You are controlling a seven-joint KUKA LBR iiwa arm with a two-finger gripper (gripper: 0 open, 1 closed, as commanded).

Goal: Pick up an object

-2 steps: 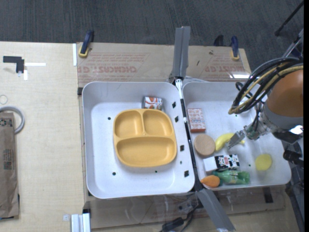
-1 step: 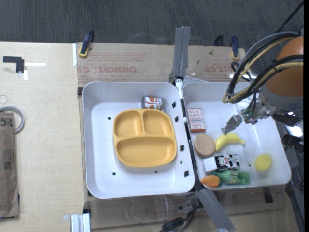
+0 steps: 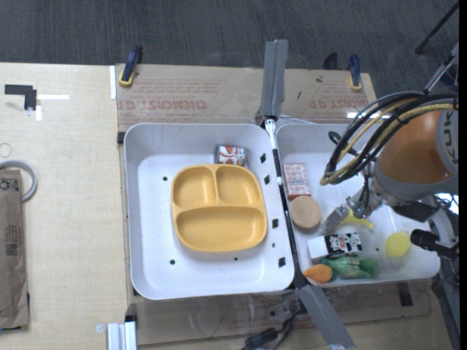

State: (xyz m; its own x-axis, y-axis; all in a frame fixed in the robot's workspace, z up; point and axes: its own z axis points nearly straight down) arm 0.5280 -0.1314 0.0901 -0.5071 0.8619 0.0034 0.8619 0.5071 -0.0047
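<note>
The task names no single object, so the nearest candidates are the ones in the right bin (image 3: 430,272). Just below the gripper (image 3: 344,216) lies a small black-and-white box (image 3: 343,243), and beside it, to the left, a white block (image 3: 317,248). A tan round disc (image 3: 306,213) sits just left of the gripper, close to the wall between the bins. My guess is that the box or the disc is the target, because both are near the fingertips.

The gripper is low inside the right bin, pointing down and left. The fingers are grey and small here, and nothing is seen between them; I cannot tell how wide they stand. The box lies with its long side about left to right, so a grasp across its short side looks more natural.

Other things in the right bin: a red-and-white packet (image 3: 295,179) near the top left, a yellow ball (image 3: 398,245) to the right, a green vegetable (image 3: 353,268) and an orange piece (image 3: 318,273) along the front wall, touching one another. A small yellow piece (image 3: 363,221) is right by the wrist.

The left bin (image 3: 146,210) holds a yellow divided plate (image 3: 218,208) in the middle and a small carton (image 3: 230,154) behind it, just beside the plate's far edge. These are well apart from the gripper.
</note>
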